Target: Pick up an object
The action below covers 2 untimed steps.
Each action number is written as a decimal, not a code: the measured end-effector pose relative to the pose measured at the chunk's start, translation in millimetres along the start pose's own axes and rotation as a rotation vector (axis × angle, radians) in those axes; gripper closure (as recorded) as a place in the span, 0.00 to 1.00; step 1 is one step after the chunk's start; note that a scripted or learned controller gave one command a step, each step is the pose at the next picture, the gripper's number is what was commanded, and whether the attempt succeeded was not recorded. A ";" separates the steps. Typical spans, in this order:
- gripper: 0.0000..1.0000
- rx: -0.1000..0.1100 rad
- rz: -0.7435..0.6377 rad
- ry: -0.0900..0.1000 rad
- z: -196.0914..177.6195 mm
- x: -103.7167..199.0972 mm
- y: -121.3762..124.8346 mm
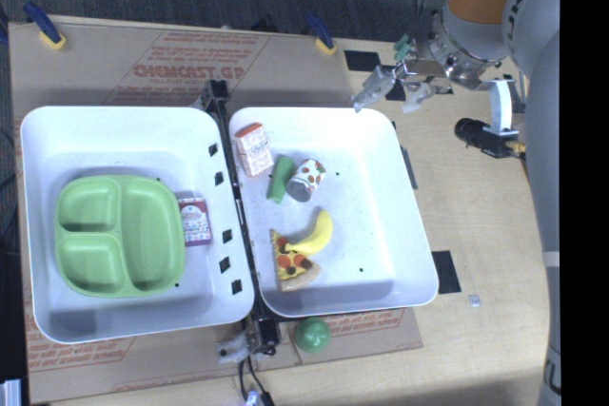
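Pincer (381,90) w/ fingers spread, gripping nothing, over right white bin's (404,204) far corner. Curved yellow plastic banana (317,234) mid-bin, well apart toward near-left; long axis diagonal. Pick not started.

Green tray (121,236), yellow banana (316,234), white bins (400,204), red/white carton (253,149).

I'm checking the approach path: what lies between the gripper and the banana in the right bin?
In the camera view, the gripper sits above the right bin's back corner. Between it and the banana is bare bin floor; the can lies just left of that line.
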State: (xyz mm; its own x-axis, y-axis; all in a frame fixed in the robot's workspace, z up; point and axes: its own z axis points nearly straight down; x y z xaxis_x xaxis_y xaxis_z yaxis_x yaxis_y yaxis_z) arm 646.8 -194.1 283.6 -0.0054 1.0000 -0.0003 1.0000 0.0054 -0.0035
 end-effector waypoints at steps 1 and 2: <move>0.00 0.000 -0.001 0.000 192.3 14.8 -10.1; 1.00 0.001 -0.004 0.001 181.4 15.2 -9.6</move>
State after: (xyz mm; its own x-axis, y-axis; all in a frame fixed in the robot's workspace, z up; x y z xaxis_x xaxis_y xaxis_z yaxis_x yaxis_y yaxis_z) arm 636.5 -179.0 102.2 -0.0098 1.0000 0.0003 0.9999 0.0098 -0.0046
